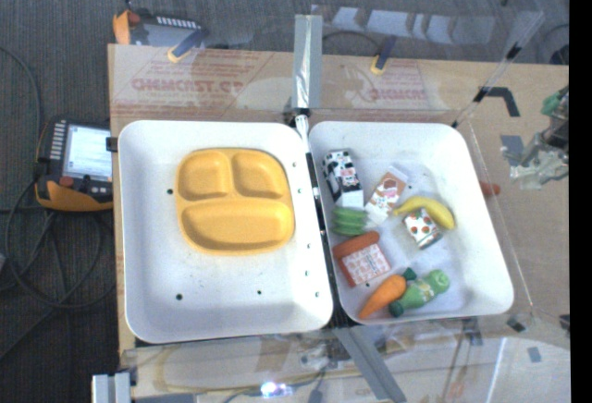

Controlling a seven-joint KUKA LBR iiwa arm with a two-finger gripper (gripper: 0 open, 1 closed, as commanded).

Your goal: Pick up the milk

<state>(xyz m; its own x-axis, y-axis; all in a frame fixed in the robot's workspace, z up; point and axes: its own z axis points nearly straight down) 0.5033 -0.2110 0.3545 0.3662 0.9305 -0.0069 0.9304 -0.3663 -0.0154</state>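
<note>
The milk (342, 177), a small carton with black cow spots, lies at the upper left of the right bin (481, 207). The gripper (541, 161) is far off at the right edge, outside the bin. Its shape is blurry. No writing can be read.

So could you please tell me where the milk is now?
The milk lies in the right bin, at its upper left corner by the divider, just above the cucumber.
</note>
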